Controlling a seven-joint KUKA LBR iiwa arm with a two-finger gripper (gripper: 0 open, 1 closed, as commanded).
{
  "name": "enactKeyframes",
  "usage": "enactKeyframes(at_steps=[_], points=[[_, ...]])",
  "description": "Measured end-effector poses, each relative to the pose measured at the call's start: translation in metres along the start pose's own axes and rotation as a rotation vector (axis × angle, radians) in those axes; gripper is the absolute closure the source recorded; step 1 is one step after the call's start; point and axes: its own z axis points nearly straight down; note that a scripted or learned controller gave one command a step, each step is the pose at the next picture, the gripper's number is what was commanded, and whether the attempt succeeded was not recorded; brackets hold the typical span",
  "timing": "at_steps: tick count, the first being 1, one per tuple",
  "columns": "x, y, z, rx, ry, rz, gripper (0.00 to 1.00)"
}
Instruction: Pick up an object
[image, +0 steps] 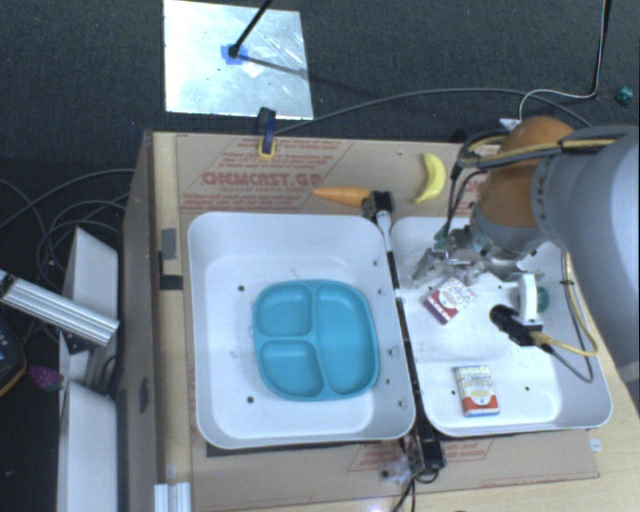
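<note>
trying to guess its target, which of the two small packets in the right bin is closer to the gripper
The red and white packet, lying just below the gripper. The other packet, the orange one, lies apart near the right bin's front edge.

The arm (585, 190) is cut off by the frame's edge at three o'clock. The right bin's (520, 415) far wall, toward one o'clock, is hidden behind it. The gripper (447, 262) is too small and cluttered for its state to be told. Print on the small boxes (475, 390) cannot be read.
</note>
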Motion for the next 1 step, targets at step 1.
enactKeyframes(at_steps=[1], points=[[-0.0506, 0.0371, -0.0078, -0.002, -0.002, 0.003, 0.00]])
